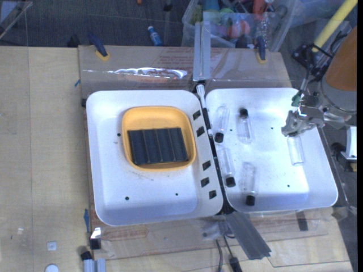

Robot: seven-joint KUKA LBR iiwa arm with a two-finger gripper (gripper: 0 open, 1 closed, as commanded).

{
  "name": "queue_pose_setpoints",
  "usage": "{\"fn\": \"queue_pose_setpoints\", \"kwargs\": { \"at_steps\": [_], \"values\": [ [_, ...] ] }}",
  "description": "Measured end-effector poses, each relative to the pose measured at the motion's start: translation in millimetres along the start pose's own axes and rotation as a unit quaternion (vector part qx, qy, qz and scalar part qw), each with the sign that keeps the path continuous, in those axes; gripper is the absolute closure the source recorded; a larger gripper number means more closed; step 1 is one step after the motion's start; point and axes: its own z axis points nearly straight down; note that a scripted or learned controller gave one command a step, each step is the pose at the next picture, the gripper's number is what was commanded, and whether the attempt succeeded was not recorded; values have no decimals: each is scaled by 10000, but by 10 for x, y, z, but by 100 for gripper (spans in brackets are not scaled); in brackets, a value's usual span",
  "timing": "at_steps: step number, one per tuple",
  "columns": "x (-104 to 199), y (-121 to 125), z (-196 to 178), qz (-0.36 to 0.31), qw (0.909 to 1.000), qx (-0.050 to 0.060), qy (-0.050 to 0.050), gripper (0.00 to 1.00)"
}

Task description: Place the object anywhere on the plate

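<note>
the yellow plate (157,118) sits in the left bin (108,152), w/ a dark ribbed rectangular block (157,146) lying flat on it, toward the plate's near edge. the right bin (317,186) holds several clear tubes w/ black caps: one tube (244,124) near the far middle, one (249,183) near the front, two more along the divider side (approx. parallel to it), and one clear tube (295,151) by the bin's right side. the gripper (295,123) is over the right part of the right bin, just above that last tube; the tube lies just below the tip, not seen between the fingers. finger spacing: cannot tell (too small and blurred). arm enters from the right.
</note>
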Motion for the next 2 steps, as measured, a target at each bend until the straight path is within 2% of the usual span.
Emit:
{"fn": "queue_pose_setpoints", "kwargs": {
  "at_steps": [1,2],
  "values": [
    [167,-49,96,-1439,9896,4,13,100],
    [464,105,193,-2342,9722,-18,1,100]
  ]
}}
